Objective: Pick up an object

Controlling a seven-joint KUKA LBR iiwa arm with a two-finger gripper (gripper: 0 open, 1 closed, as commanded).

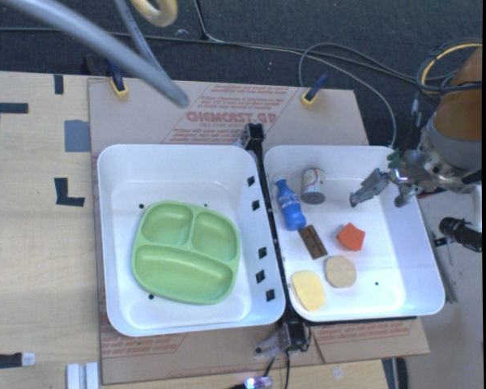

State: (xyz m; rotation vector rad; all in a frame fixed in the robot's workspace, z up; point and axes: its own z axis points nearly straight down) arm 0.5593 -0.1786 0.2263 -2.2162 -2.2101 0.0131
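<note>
Approach step: pincer (382, 186) poised empty, fingers apart, over right bin (413, 241), up and right of orange block (351, 237). Next: shift over block, descend, close.

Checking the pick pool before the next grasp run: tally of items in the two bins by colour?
Green: 1, divided plate, left bin
Blue: 1, bottle
Grey/metallic: 1, small can
Brown: 1, bar
Orange-red: 1, block
Tan: 1, round disc
Pale yellow: 1, flat piece
Total: 7, six of them in the right bin
</note>
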